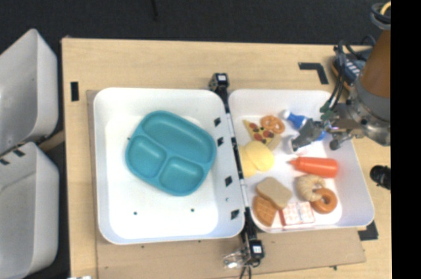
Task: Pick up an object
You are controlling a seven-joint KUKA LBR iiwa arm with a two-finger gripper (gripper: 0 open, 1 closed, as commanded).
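Hovering just above the carrot (316, 166) in the right bin (358, 205), your gripper (320, 137) looks parted and empty; crowded neighbours could deflect its descent.

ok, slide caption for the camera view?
Arm's hand over the right bin of toy food; teal plate in the left bin.

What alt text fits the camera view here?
A grey two-finger gripper hovers in the right white bin above toy food: an orange carrot, yellow lemon, pretzel, brown bread slice and doughnut. The left white bin holds a teal divided plastic plate.
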